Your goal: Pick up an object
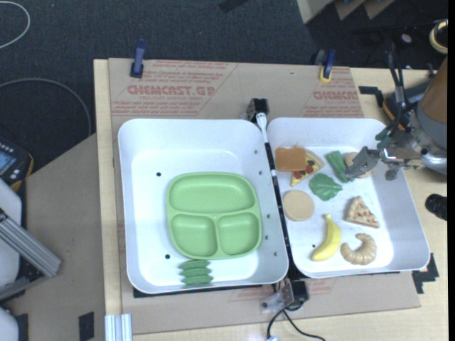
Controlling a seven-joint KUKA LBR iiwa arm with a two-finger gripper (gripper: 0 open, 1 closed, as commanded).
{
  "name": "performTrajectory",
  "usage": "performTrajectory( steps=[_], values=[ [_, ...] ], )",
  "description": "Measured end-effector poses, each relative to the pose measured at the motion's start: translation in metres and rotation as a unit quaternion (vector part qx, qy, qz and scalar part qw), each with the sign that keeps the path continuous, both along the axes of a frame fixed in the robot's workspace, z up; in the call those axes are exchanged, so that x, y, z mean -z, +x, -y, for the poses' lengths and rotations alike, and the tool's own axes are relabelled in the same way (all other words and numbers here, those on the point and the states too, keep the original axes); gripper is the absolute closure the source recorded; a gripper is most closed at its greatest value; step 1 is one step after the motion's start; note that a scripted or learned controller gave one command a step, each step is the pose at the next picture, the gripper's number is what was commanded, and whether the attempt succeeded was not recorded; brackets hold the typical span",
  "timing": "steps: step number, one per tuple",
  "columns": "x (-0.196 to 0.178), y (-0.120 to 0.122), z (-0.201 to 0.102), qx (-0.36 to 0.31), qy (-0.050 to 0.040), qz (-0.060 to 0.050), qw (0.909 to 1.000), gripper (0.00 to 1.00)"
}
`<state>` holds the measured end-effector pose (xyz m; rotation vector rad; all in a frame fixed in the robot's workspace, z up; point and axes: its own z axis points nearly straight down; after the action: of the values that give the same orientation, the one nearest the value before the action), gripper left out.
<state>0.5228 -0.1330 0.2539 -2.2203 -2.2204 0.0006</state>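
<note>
The right bin (409, 226) holds several toy foods. There is an orange-brown bun (289, 158) beside a small pizza piece (311, 169), a dark green leaf (325, 187) and a lighter green piece (336, 163). Nearer the front lie a round tan cookie (298, 206), a pizza slice (361, 213), a yellow banana (327, 239) and a croissant (359, 249). My gripper (362, 163) reaches in from the right and hangs low over the bin's back right part. It is right next to the lighter green piece, and I see nothing held in it.
The left bin (142, 155) holds a green divided plate (213, 215) and a small green ridged piece (195, 272) near its front wall. A black divider (269, 162) runs between the bins. Blue clamps (137, 60) hold the board at the back.
</note>
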Motion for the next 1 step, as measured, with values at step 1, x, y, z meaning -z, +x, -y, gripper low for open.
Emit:
performTrajectory(
  steps=[1],
  values=[
    [0.1765,-0.0471,-0.0195,0.001,0.0016,-0.005,1.0000,0.00]
  ],
)
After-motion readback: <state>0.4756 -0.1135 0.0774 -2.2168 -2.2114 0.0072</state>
